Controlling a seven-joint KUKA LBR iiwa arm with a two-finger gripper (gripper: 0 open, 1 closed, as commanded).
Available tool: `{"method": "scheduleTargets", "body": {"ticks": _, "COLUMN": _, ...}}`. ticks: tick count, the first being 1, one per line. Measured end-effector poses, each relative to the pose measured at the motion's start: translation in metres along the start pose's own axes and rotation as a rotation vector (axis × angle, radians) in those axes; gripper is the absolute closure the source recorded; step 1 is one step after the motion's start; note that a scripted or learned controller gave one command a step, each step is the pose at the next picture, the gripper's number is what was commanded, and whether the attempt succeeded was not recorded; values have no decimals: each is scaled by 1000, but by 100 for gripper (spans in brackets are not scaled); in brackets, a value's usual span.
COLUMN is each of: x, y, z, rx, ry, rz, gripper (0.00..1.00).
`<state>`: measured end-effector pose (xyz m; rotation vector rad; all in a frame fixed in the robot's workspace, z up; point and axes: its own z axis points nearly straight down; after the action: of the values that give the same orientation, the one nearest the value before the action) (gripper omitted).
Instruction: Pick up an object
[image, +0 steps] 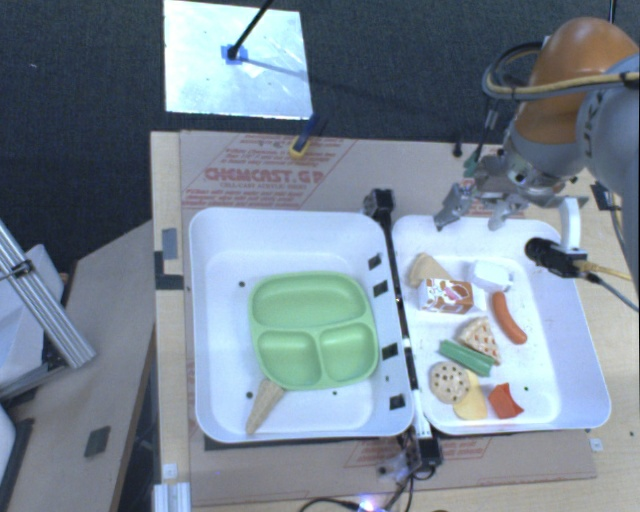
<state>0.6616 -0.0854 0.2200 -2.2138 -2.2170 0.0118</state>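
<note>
Both bins look like smooth white plastic with a slight sheen: the left bin (215, 300) and the right bin (570, 380). The green divided tray (310, 330) in the left bin is matt plastic. At that bin's near-left corner lies a cone (264, 404) with a dull, wafer-like surface. The toy foods in the right bin seem plastic or rubber; the sausage (508, 317) is smooth and faintly glossy, the cookie (448, 380) rougher-looking. The desk (260, 175) has a pale wood-like top under printed protective film. The arm (585, 75) shows a glossy orange shell and grey metal-like casing.
</note>
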Motion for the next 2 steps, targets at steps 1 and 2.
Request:
{"method": "scheduleTargets", "body": {"ticks": 1, "x": 0, "y": 2, "z": -8, "rx": -13, "ry": -1, "rz": -2, "gripper": 0}}
{"method": "scheduleTargets", "body": {"ticks": 2, "x": -8, "y": 0, "z": 38, "rx": -10, "ry": -1, "rz": 1, "gripper": 0}}
